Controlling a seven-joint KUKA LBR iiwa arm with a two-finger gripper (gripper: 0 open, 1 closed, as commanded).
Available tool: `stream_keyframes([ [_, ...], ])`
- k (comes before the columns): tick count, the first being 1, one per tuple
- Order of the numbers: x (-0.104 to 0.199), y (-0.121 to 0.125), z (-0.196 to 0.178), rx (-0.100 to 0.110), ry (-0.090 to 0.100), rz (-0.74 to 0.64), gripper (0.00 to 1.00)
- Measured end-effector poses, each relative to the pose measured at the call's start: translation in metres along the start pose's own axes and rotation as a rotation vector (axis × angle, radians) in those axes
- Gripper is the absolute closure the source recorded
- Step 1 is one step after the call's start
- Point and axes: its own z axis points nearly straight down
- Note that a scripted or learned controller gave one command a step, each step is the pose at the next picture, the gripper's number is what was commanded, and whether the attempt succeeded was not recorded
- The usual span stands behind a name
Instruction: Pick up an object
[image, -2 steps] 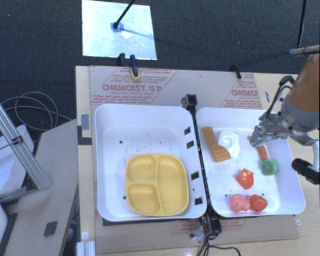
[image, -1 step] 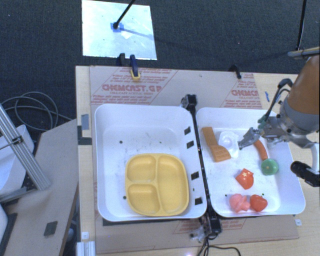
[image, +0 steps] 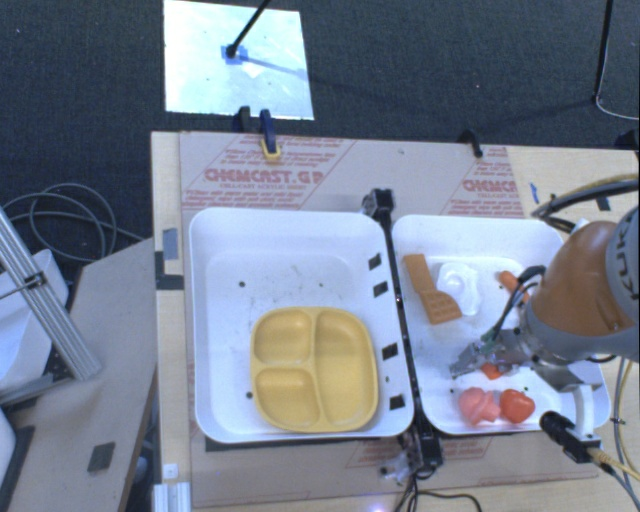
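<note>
Nearest the lower edge of the view, in the front of the right bin (image: 432, 232), lie a pink lumpy toy (image: 479, 404) and a red one (image: 516, 405), touching each other side by side. My hand (image: 478, 357) hangs just above and behind them, low over the bin floor, reaching in from the right, with my grey wrist and orange band behind it. How far my fingers are spread I cannot tell; they are small, dark and blurred, and nothing shows plainly between them. A small orange-red piece (image: 491, 372) sits right at my fingertips, but whether I am touching it I cannot say. Farther back in the same bin lies a tan, flat, brush-like piece (image: 429, 290), tilted, with a white object (image: 462, 283) just beside it on the right, and another small orange thing (image: 509, 281) near the far right wall. The left bin (image: 222, 240) holds a yellow divided plate (image: 314, 368) with three compartments, lying flat toward the front. Both bins rest side by side on the bench (image: 300, 165), on a sheet printed with red lettering.
</note>
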Motion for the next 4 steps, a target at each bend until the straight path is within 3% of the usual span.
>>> stream_keyframes([
  [1,0.001,0.006,-0.019,-0.017,-0.003,-0.004,1.0],
  [2,0.03,0.053,-0.133,-0.031,-0.005,-0.012,1.0],
  [3,0.028,0.049,-0.126,-0.017,-0.004,-0.006,0.0],
  [4,0.02,0.009,-0.048,-0.007,-0.002,-0.002,0.0],
])
